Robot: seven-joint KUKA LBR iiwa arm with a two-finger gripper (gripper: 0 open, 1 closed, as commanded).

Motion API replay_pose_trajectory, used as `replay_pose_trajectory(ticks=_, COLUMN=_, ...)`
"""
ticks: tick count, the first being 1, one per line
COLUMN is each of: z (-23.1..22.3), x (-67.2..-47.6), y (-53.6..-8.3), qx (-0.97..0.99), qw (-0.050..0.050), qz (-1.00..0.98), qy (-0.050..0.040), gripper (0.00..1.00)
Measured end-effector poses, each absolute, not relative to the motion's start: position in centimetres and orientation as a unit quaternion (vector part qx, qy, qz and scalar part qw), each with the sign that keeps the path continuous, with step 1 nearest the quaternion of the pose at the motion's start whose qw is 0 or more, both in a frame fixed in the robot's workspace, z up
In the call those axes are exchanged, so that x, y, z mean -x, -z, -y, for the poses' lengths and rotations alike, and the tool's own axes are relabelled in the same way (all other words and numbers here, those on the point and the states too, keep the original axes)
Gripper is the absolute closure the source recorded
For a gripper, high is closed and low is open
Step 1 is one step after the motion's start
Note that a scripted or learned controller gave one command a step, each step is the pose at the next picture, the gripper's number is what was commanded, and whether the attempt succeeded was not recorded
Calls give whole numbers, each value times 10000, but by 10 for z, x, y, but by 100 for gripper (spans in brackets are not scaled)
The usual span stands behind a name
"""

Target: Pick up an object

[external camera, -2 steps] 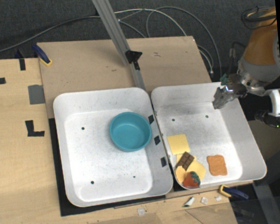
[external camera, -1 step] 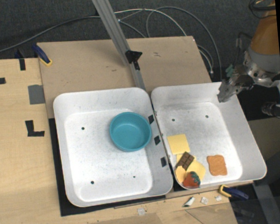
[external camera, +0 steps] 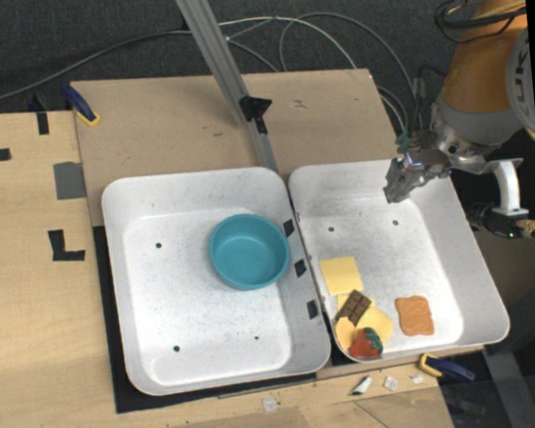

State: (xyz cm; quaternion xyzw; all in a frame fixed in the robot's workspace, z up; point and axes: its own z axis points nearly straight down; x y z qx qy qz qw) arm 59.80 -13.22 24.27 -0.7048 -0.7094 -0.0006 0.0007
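The gripper [external camera: 399, 189] (jaw state I cannot tell) hangs upper right; the bowl [external camera: 247, 250] looks light and stiff, so grasp its rim.

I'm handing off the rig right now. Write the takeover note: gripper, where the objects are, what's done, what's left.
Gripper: over the far edge of the right bin, nothing seen in it; whether it is open is unclear.
Right bin, near end: yellow square, brown block on a yellow piece, red-and-green item, orange piece.
Left bin: blue bowl.
Done: no pick yet.
Left: move to an object, grasp, lift.
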Motion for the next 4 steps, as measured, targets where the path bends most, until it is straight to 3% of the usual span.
replay_pose_trajectory(ticks=4, z=-80, x=-574, y=-243, qx=7044, qw=14, qz=7098, qy=-3, gripper=100)
